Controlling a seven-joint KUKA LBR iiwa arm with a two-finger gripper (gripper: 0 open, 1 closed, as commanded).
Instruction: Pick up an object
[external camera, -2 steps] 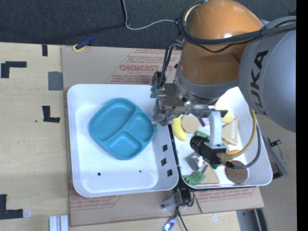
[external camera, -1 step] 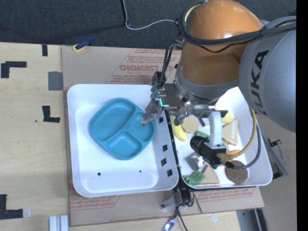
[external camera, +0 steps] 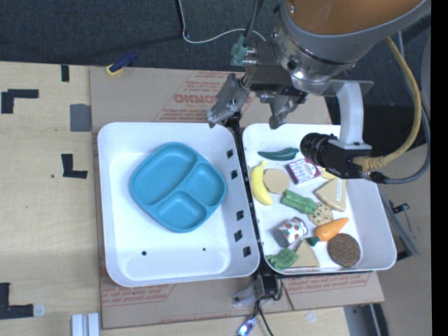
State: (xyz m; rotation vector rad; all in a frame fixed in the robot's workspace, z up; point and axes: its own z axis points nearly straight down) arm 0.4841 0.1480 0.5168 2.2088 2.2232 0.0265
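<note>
The desk [external camera: 42, 187] carried a cardboard sheet [external camera: 182, 93] with two white bins side by side. The grey arm [external camera: 350, 12], with its orange band, reached in from the right and hung over the far edge of the bins. The left bin [external camera: 119, 257] held a blue divided plate [external camera: 177, 186], lying flat and turned cornerwise. The right bin [external camera: 371, 250] held a heap of toy food. The claw [external camera: 253, 112] stood above the far end of the wall between the bins, its two fingers spread wide apart, the left finger [external camera: 225, 107] over the corner of the left bin and the other over the right bin; nothing was between them. A black camera [external camera: 329, 154] stuck out beside the wrist over the right bin. Among the food, a yellow banana [external camera: 260, 185] lay near the bin's left wall, its long axis running near to far with a slight curve. A green pepper [external camera: 278, 153] lay crosswise just beyond it, pointing left and right. A green pickle [external camera: 299, 202] lay slantwise in the middle, an orange carrot [external camera: 330, 228] pointed to the right and away, and a brown round biscuit [external camera: 344, 249] lay at the near right corner
</note>
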